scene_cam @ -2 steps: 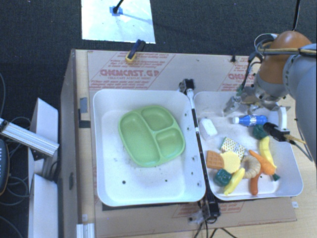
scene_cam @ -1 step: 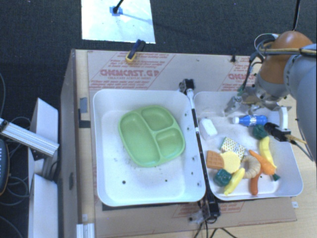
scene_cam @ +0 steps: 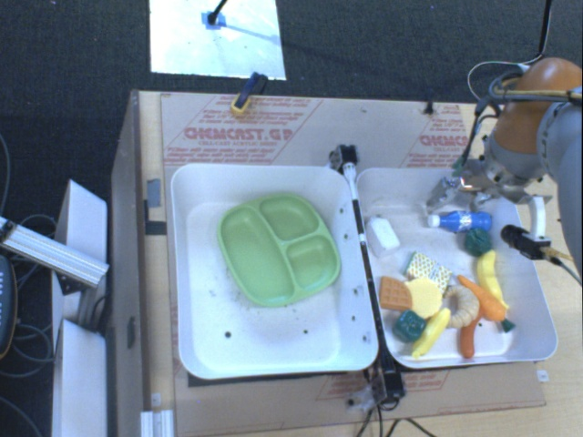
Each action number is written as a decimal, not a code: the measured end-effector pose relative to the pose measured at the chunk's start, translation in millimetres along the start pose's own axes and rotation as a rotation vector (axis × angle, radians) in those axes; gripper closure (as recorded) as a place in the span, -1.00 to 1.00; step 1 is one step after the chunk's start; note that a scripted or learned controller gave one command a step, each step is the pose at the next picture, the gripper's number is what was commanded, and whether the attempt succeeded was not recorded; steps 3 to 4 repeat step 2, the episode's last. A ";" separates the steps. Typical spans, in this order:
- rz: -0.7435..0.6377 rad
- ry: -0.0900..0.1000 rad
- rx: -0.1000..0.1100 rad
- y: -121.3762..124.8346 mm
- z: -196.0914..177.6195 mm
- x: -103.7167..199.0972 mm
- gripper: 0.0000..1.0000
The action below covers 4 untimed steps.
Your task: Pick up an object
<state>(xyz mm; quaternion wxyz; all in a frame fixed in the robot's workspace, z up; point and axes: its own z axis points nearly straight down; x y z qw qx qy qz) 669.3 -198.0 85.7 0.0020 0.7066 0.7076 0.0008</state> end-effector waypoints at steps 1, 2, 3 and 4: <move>-0.002 -0.001 -0.004 1.3 -11.6 -0.2 1.00; -0.002 -0.001 -0.004 1.2 -11.5 -0.2 -1.00; -0.002 -0.001 -0.004 1.2 -11.5 -0.2 -1.00; -0.002 -0.001 -0.004 1.2 -11.5 -0.2 -1.00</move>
